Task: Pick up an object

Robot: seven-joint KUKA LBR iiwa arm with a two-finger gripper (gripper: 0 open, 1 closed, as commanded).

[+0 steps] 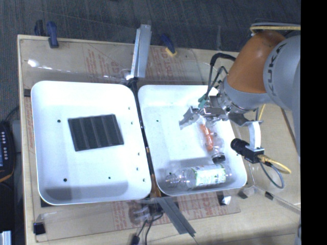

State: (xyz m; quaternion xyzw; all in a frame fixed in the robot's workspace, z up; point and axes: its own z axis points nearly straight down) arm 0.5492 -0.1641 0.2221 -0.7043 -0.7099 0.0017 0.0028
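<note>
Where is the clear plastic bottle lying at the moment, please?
The clear plastic bottle lies on its side along the near edge of the right-hand bin, just below the small orange-filled bottle.

The grey arm [278, 60] reached in from the right, its orange band [250, 65] sitting just above the wrist. The gripper [190, 117] hung over the right bin's [163, 101] upper middle, pointing left.

The arm [265, 70] was cut off at the right edge, its wrist hid part of the right bin [168, 137], and the gripper [196, 114] finger state was unreadable.
</note>
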